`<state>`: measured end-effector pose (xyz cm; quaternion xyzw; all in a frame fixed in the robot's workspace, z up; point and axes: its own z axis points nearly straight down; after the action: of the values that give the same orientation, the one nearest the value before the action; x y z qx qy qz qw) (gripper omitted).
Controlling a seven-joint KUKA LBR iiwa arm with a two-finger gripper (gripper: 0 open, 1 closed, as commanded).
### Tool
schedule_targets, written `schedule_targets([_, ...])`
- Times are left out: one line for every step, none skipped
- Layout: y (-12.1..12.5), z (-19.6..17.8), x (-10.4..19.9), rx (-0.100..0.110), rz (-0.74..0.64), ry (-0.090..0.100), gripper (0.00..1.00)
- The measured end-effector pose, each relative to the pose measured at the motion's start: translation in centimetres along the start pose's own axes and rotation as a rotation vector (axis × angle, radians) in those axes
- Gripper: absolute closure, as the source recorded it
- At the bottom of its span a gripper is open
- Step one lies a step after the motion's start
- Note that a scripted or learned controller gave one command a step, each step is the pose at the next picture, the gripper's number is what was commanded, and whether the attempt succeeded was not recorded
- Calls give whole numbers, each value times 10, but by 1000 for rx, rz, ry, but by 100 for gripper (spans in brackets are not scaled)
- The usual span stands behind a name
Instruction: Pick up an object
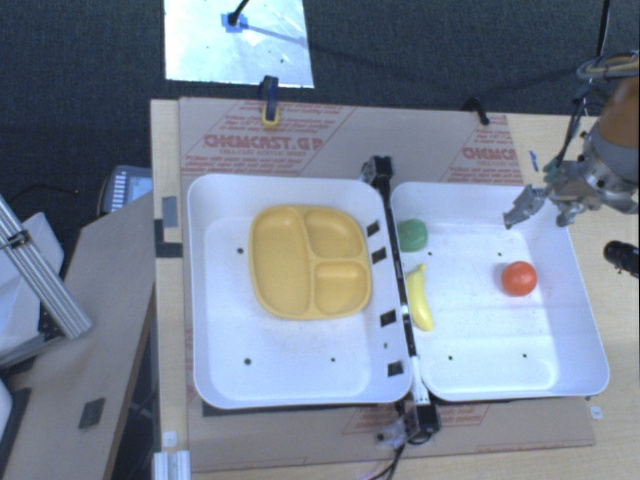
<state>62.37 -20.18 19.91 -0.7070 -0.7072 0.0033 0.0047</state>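
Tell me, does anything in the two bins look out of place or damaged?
Nothing stands out. The yellow divided plate lies flat in the left bin; the green ball, banana and orange ball lie apart in the right bin.

Around the orange ball (518, 279) the right bin's floor (480, 353) lies open on every side, with the banana (420, 300) and green ball (411, 234) crowding only the far divider (396, 268).

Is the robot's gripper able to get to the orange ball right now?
Probably yes. The gripper hangs over the far right corner of the right bin, and the orange ball lies just below it in the picture, out in the open, with nothing between them.
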Motion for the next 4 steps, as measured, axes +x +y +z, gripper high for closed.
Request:
schedule_targets([3,-9,1,-13,-3,-3,0])
schedule_targets([7,41,11,-10,-6,-2,0])
schedule_targets([7,102,17,-9,-7,-1,0])
schedule_targets([8,114,18,-12,-7,-3,0])
